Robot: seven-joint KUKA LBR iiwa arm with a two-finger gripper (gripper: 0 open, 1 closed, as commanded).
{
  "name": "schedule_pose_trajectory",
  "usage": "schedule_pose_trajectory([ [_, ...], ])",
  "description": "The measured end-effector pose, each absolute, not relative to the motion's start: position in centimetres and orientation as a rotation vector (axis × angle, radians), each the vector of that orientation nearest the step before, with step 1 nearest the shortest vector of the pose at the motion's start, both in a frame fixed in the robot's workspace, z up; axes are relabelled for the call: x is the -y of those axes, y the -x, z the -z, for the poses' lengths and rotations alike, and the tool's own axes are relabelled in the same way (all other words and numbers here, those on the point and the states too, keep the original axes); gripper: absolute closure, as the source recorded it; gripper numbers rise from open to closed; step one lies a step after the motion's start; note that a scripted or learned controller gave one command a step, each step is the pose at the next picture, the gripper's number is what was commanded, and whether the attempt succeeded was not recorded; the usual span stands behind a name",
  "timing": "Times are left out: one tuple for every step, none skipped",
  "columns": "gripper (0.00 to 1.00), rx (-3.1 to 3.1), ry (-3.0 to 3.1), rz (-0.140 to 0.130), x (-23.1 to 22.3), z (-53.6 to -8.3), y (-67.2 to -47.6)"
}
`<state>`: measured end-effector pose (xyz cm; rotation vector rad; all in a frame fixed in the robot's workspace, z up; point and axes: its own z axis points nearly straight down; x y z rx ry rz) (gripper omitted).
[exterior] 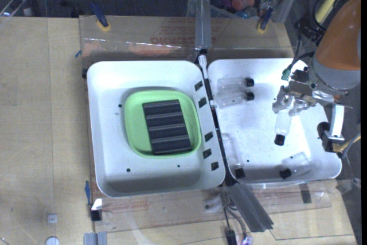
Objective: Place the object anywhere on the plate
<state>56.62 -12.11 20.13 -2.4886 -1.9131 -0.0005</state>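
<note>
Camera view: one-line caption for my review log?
Gripper over the right bin with a clear vial hanging between its fingers; green plate waits in left bin.

I find no text, label, brand or number that I can read anywhere around me. Faint reddish printing runs across the clear sheet (pixel 166 31) on the bench beyond the far edge of the two bins, but it is too blurred for me to make out a single letter.
</note>
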Motion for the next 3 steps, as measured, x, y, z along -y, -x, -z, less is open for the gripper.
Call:
schedule_pose_trajectory([
  [0.0,1.914,2.489,0.001,12.1,-20.1,-56.6],
  [0.0,2.011,2.417,0.0,19.5,-22.2,-58.3],
  [0.0,2.148,2.297,0.001,21.8,-31.5,-61.6],
])
